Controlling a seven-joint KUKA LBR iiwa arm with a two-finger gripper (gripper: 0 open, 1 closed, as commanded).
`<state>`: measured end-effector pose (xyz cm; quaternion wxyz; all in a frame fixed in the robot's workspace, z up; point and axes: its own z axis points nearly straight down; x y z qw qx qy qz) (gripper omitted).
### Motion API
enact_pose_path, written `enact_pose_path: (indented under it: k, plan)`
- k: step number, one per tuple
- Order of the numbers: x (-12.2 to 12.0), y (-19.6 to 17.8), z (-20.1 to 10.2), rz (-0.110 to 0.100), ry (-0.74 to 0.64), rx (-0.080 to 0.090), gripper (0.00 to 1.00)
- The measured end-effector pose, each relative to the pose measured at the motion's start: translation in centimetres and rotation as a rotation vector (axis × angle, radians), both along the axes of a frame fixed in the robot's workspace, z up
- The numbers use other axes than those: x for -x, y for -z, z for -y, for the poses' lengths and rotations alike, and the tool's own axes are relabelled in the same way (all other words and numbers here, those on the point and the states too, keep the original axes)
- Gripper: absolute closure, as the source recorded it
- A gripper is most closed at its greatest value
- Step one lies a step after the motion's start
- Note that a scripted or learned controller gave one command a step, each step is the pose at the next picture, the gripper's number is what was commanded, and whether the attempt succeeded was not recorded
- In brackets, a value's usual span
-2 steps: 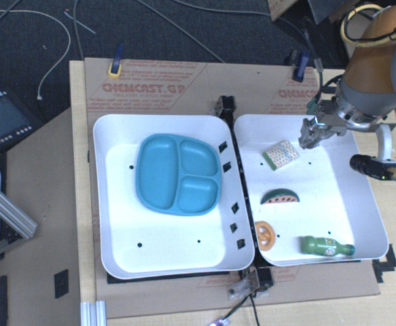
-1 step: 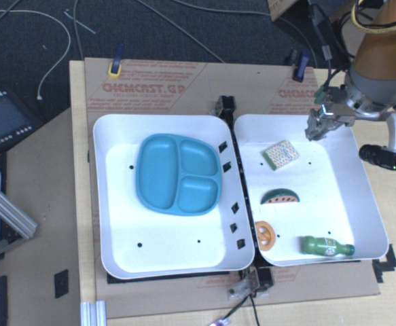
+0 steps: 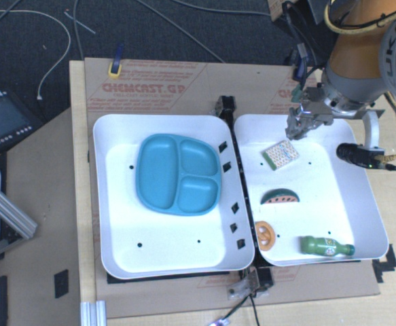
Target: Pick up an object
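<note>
Starting at the left, we see the left shallow white bin holding a light blue plastic divided plate, which lies flat near the bin's middle. It is well away from the arm and we judge it an unlikely target for the coming move.

Across the black divider, the right shallow white bin carries four small things. Nearest the divider at the front sits a small orange-brown pretzel-shaped toy. Above it, toward the bin's middle, lies a toy watermelon slice with a green rind, its curved edge up. Above that again rests a small flat square packet with a green-and-white dotted pattern, turned so its corners point diagonally. At the front right, a green toy bottle with a white label lies on its side, its long axis running left to right along the bin's front wall.

Over the far part of this bin hangs the gripper. We cannot tell how far apart its jaws are, and nothing is visibly held between them. The relation that matters is this: the dotted packet lies just beside the gripper, below and slightly left of it in the camera view, while the other three things are well apart from it. We judge the packet the likeliest pick, needing a short shift toward the front and then a descent.
</note>
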<state>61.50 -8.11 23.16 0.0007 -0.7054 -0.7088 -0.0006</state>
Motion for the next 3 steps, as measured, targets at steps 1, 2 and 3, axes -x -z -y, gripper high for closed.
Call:
enact_pose_path:
  k: [1,2,3]
  plan:
    - [-0.2,-1.0,-5.6,0.003,-0.002,-0.001,1.00]
    - [-0.6,-1.3,-10.2,0.002,-0.001,0.000,1.00]
    - [-1.2,-1.5,-15.8,0.002,-0.001,0.000,1.00]
